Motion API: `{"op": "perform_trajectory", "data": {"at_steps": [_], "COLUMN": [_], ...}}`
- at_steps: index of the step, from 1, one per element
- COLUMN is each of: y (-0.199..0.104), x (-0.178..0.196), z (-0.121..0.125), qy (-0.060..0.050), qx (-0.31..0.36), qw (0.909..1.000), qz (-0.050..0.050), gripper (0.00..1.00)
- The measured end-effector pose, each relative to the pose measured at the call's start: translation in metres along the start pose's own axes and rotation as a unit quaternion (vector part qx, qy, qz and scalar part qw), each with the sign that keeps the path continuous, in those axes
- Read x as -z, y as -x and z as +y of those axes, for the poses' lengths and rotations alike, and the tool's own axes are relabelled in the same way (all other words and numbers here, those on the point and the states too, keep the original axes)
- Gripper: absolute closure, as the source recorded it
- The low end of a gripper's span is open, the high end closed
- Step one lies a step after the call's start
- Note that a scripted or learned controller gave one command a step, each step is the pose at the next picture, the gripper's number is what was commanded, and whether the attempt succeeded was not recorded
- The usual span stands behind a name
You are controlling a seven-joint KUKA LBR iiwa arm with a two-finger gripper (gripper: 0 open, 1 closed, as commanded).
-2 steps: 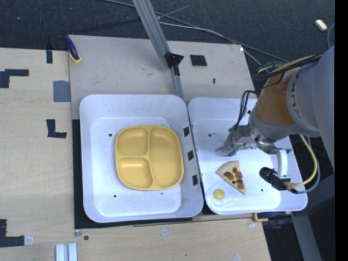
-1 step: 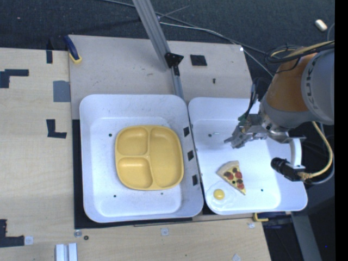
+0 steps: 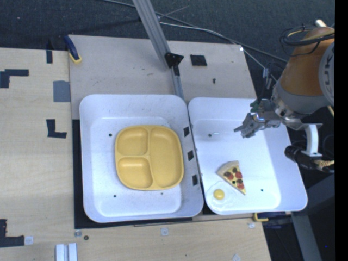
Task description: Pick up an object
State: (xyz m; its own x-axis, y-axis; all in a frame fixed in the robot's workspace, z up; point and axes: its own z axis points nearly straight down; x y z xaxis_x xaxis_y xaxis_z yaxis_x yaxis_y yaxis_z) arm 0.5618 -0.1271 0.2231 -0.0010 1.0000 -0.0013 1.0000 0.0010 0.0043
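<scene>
Right bin (image 3: 283,200) holds pizza slice (image 3: 232,176), below-left of claw (image 3: 247,129).

Right bin (image 3: 283,189) mostly bare — pizza slice (image 3: 232,176) and yellow piece (image 3: 218,194) crowd its near-left corner.

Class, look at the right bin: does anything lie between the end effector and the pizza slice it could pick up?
Nothing visible does. The end effector hangs over the upper part of the right bin, and only bare white floor separates it from the pizza slice. The small yellow piece lies beyond the slice.
</scene>
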Motion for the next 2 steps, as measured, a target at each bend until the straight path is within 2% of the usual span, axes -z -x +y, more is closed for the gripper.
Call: {"op": "perform_trajectory", "data": {"at_steps": [1,2], "y": [0.000,-0.047], "x": [0.021,0.025], "z": [0.001,-0.005], "qy": [-0.002,-0.003], "qx": [0.000,0.002], "qw": [1.0000,1.0000], "qz": [0.000,0.001], "gripper": [1.00,1.00]}}
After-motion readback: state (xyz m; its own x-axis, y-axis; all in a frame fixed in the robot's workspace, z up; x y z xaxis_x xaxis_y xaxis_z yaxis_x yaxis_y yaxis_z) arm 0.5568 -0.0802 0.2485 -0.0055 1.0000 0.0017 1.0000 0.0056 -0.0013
